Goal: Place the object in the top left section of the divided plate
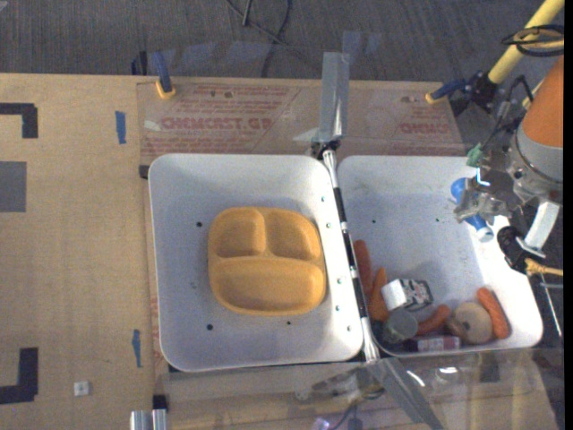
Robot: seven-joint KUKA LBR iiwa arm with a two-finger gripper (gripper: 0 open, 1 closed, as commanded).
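Note:
An orange divided plate lies in the middle of the left bin. It has two small sections at the top and one wide section below, and nothing lies in its top left section. My gripper hangs over the right edge of the right bin, well away from the plate. Blue and grey parts at the wrist blur its tip. A pile of small objects lies along the right bin's lower edge: a white box, a beige potato-like lump and several orange carrot-like pieces.
A dark grey cylinder and a pink strip lie among the pile. A metal divider runs between the bins. Cables and a yellow pole stand at the upper right near the arm.

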